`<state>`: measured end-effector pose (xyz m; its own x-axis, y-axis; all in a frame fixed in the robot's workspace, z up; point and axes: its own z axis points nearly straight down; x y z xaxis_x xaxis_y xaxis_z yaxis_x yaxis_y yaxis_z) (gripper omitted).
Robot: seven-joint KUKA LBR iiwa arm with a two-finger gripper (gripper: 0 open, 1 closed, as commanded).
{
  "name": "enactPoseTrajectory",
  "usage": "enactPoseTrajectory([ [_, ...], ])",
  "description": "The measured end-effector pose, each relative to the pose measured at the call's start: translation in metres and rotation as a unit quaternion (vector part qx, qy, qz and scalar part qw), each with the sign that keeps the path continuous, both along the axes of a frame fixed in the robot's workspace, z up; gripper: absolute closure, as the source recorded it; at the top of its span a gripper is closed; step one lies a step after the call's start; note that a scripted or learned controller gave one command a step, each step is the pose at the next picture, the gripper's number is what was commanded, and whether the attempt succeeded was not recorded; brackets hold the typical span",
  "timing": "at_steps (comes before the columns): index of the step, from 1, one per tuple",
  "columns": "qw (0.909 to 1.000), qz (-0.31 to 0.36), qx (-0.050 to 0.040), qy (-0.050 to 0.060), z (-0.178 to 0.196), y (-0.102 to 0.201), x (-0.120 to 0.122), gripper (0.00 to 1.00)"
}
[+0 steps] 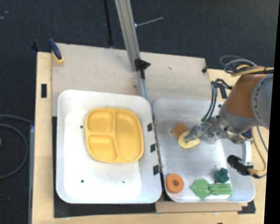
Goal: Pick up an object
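The gripper (194, 135) sits low in the right bin (168, 111), its tip directly over a pale yellow, rounded piece (189, 143) that looks like toy food. Whether the tool is apart or clamped on that piece cannot be told from this angle; the piece seems to rest on the bin floor, so the pick is best judged as not yet achieved.

Just beside the tip, on its far-left side, lies a small brown-orange piece (178, 130), touching or nearly touching the yellow one. Further off, toward the bin's near edge, are an orange ring (175, 183), a light green leafy toy (210, 189) and a dark green lump (221, 175), all well apart from the tool.

Furthest away, in the left bin (67, 128), rests a yellow divided plate (114, 134), untouched.

What remains, as far as can be judged: closing firmly on the yellow piece and lifting it clear of the floor.
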<state>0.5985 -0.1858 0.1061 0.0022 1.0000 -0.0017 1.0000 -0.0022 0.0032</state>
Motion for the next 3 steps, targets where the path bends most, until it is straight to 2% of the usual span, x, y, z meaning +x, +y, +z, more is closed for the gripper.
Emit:
enactPoseTrajectory([
  [1, 1.0000, 0.000, -0.0010, -0.006, 0.017, -0.001, 0.003, 1.00],
  [2, 1.0000, 0.002, -0.0010, -0.003, 0.081, -0.006, 0.007, 1.00],
  [3, 1.0000, 0.002, -0.0004, -0.001, 0.127, -0.004, 0.013, 1.00],
])
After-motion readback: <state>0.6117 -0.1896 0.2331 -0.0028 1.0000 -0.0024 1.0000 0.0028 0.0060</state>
